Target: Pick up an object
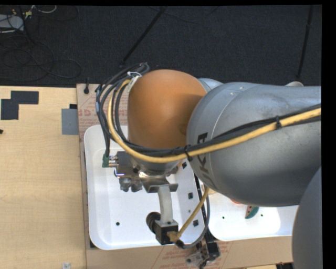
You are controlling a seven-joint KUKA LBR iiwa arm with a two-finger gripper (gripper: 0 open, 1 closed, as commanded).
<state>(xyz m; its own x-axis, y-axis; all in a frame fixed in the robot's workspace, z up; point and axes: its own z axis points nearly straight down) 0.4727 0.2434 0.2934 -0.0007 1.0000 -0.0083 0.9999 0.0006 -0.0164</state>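
Even overhead light falls bright on the white bin (100, 210) beneath me, nearly washing it out. My grey arm (252, 147) carries a soft sheen. The floor (210, 42) behind is dim. The picture is slightly soft and grainy.

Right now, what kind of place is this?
Probably a robot lab or workshop: a big grey and orange robot arm reaches over a white bin on a wooden bench.

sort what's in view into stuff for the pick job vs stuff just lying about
Job: arm; left bin; right bin, with a small orange-and-teal object in it.
Lying about: floor cables; black and grey patches on the wooden board.
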